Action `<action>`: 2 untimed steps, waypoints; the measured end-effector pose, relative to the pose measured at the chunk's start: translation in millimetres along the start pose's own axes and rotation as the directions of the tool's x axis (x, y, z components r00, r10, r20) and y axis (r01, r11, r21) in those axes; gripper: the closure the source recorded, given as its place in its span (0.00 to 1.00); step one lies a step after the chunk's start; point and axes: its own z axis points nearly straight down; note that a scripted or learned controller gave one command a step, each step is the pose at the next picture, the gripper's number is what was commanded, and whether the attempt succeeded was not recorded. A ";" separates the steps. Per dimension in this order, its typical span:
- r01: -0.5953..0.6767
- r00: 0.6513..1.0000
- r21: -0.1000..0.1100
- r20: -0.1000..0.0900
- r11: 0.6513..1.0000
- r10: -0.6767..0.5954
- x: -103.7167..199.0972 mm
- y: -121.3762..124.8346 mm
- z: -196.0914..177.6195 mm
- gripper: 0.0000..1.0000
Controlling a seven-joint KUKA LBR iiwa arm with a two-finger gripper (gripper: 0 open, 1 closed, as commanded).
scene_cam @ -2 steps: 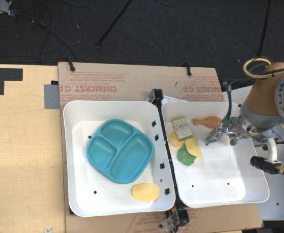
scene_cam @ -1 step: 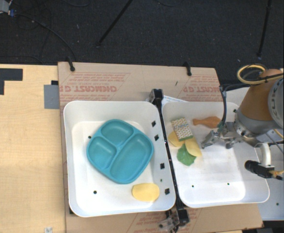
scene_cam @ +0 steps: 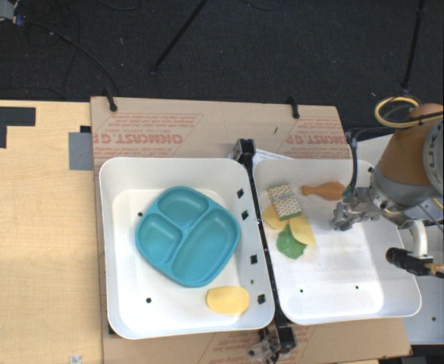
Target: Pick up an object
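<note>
- The gripper (scene_cam: 344,219) is seen in the right bin (scene_cam: 358,298); whether it is apart or together cannot be told.
- Left of it, apart, a green piece (scene_cam: 289,245), yellow pieces (scene_cam: 304,230) and a patterned block (scene_cam: 283,199) are clustered.
- An orange object (scene_cam: 324,191) lies just up-left.

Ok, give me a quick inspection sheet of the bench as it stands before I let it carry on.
Surface: two white bins side by side on brown cardboard, beside a wooden benchtop.
Job's things: right bin holds a patterned block, yellow pieces, a green piece and an orange-brown piece, clustered at its upper left.
Clutter: left bin holds a teal divided plate and a yellow piece below it.
Gripper: gripper low in the right bin, right of the cluster; grasp cannot be told.
Cables: black cables on the dark floor behind.
Surroundings: nothing else seen.
</note>
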 end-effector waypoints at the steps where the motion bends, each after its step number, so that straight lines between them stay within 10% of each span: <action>1: -0.002 1.000 -0.006 0.002 1.000 0.003 -8.0 -3.4 -59.3 1.00; 2: 0.002 1.000 -0.006 0.002 1.000 -0.002 -9.9 -0.1 -101.9 1.00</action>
